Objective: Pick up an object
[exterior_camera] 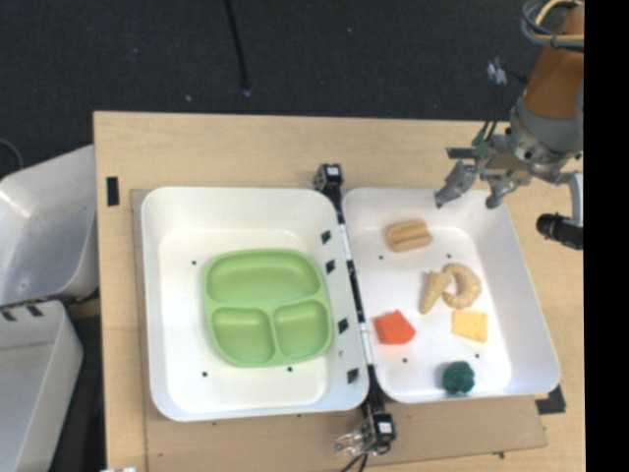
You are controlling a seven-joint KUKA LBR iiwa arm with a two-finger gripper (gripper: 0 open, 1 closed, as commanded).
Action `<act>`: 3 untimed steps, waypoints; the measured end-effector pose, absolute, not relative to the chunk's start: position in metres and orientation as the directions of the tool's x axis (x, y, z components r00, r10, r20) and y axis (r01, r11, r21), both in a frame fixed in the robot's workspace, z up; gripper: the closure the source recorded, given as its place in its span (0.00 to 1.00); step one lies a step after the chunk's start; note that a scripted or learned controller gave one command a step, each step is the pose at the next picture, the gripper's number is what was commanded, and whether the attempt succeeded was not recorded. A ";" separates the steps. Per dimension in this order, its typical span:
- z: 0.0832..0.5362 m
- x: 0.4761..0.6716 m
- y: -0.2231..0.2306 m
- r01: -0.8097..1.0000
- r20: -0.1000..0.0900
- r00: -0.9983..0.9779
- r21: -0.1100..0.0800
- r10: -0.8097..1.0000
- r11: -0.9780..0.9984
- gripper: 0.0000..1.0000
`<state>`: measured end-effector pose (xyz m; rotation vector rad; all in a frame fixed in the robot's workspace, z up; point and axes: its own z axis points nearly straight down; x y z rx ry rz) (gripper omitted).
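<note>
My gripper [472,191] hangs over the far right corner of the right bin [526,264], open, with nothing between its fingers. Below it in that bin lie a tan hot-dog bun [408,234], a curved beige croissant-like piece [452,286], a yellow cheese wedge [470,325], an orange-red block [394,327] and a dark green lump [457,377]. The bun is the nearest thing to the gripper, down and to its left.
The left bin [157,264] holds a green divided tray [267,306]. Black clips [346,293] line the seam between the two bins. Bare wooden bench [275,146] runs behind the bins.
</note>
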<state>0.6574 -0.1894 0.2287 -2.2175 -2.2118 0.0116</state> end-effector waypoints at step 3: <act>0.130 0.661 -0.193 1.000 -0.002 -0.002 -0.002 1.000 0.002 0.00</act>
